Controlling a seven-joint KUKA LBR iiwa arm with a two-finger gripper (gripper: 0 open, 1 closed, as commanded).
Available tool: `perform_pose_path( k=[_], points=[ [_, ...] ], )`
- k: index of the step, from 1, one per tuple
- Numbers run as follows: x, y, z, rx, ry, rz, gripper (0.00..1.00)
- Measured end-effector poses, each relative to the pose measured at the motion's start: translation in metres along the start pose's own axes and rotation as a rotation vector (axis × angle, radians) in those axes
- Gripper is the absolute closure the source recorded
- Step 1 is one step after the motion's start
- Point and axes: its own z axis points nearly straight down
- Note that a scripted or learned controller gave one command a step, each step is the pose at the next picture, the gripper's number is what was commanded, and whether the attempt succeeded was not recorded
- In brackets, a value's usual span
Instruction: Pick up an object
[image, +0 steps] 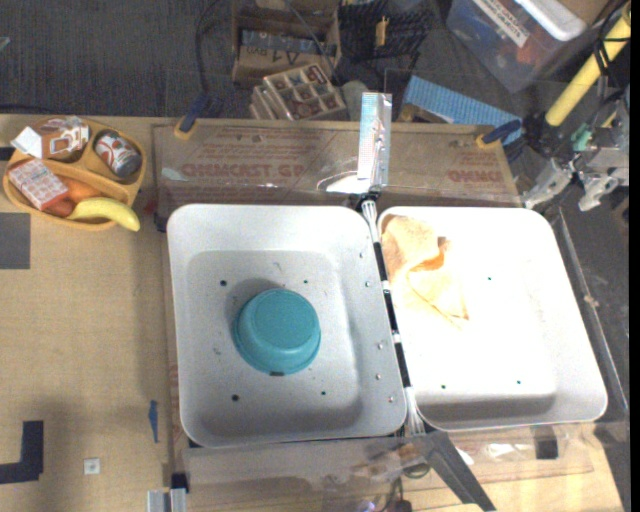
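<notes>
1. The round teal plastic bowl (278, 330), upside down, sits near the middle of the left shallow white bin (200, 250), nearer its front edge. Its smooth domed base gives two fingers little to bite on, so a pinch from above would likely slide off.
2. The crumpled pale yellow-orange cloth (428, 270) lies in the right shallow white bin (540, 390), in the back-left corner, touching the left wall. Judged from that, a descent there risks striking the wall or the seam between the bins; the limp fabric may also slip out.
3. The robot's gripper (585, 170) is off the right bin's back-right corner, well apart from both objects; I cannot tell whether it is spread or pressed together.
4. Count: two bins, one bowl, one cloth.
</notes>
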Motion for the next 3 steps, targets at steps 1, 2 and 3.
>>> perform_pose_path(
  k=[1, 2, 3],
  points=[
    [0.032, 0.009, 0.156, 0.0, 0.0, -0.051, 0.0],
    [0.091, 0.02, 0.183, -0.008, -0.003, -0.291, 0.0],
    [0.113, -0.083, 0.183, -0.014, -0.004, -0.36, 0.0]
  ],
)
